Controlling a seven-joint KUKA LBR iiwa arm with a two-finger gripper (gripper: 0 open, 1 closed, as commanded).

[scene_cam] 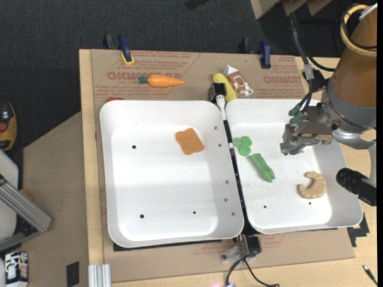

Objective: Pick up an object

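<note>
One gripper (293, 145) hangs over the right bin (335, 217), its grip state too blurred to tell.

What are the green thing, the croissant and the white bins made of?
Green thing: likely plastic or rubber, uniform bright colour. Croissant: looks like a moulded plastic toy, tan with ridges, though that's uncertain. White bins: probably thin moulded plastic, smooth with rounded corners.
</note>
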